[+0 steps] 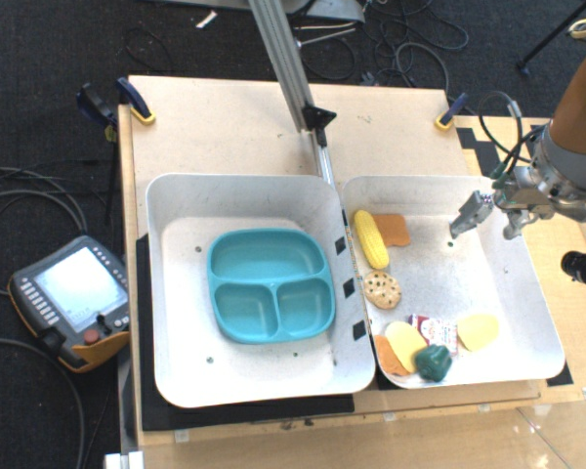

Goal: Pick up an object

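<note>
I am reaching in from the right, and my two-finger gripper (488, 216) is hanging over the upper right part of the shallow white right-hand bin (508, 291). Its two fingers are standing spread apart, one pointing down-left toward the bin floor and the other sitting nearer the bin's right wall, with nothing between them.

The things I could pick are all lying to my left and below me in this bin. A yellow plastic corn cob (372, 238) is lying near the bin's left wall, touching a flat orange slab (393, 230) beside it; both are sitting well apart from my gripper. Just below the cob a round tan biscuit with dark specks (382, 288) is resting. Along the bin's near edge a cluster is lying: a pale yellow rounded piece (405, 341), a small white and red packet (436, 331), a dark green lump (433, 362) and a second yellow rounded piece (479, 331). What the green lump is I cannot quite tell from here.

In the white left-hand bin (176, 262) a teal plastic divided tray with three compartments (271, 284) is lying flat. Both bins are sitting on the pale wooden table (225, 125).
</note>
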`<state>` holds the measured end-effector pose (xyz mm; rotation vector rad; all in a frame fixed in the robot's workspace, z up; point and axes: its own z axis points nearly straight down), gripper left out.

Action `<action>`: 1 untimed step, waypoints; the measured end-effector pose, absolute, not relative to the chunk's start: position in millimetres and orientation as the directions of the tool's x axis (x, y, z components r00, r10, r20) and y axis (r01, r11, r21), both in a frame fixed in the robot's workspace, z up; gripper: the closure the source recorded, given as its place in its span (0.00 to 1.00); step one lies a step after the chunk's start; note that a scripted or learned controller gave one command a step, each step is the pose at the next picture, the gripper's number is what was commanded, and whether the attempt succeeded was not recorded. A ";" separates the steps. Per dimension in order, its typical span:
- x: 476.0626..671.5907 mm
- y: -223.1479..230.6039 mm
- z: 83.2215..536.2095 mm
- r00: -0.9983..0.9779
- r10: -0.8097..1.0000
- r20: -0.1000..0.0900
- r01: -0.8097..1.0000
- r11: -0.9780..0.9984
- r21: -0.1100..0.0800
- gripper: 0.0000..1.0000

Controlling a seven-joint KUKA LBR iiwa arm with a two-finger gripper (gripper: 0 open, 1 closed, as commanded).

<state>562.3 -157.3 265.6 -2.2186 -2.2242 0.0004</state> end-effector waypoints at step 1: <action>562.3 -157.2 265.7 -0.002 1.000 0.000 1.000 0.002 0.000 0.00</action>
